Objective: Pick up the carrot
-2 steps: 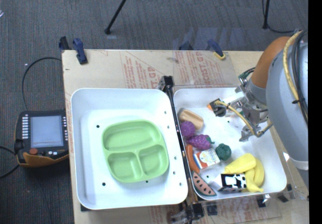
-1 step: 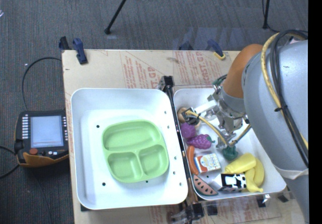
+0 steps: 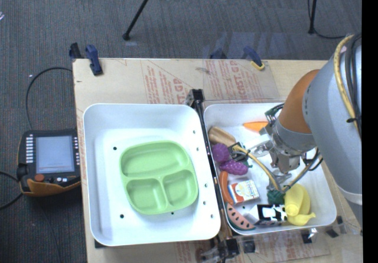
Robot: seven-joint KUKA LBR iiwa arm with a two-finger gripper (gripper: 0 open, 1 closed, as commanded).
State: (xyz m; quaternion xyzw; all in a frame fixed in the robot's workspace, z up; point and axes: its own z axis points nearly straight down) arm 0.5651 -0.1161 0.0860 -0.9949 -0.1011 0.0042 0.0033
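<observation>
While hanging low over the right bin (image 3: 328, 197), could easily have snagged the yellow toy (image 3: 298, 203) or milk carton (image 3: 243, 191) instead, given the clutter. Carrot (image 3: 255, 126) sat up near the bin's far wall, well apart. Gripper (image 3: 284, 168) opening: honestly couldn't tell, probably holding nothing.

Two bins sit side by side on the bench (image 3: 153, 75). Left bin (image 3: 100, 138): a compartment tray (image 3: 158, 177) lies near its middle. Right bin (image 3: 236, 115): the carrot (image 3: 255, 126) lies near the far edge; grapes (image 3: 227, 159) and a bread roll (image 3: 221, 135) lie along the left wall; a small carton (image 3: 244, 191) sits nearer the front; a watermelon slice (image 3: 240, 219) lies at the front edge; a banana (image 3: 298, 204) lies in the front right corner. The gripper (image 3: 282, 168) hangs over the bin's middle, right of the grapes
</observation>
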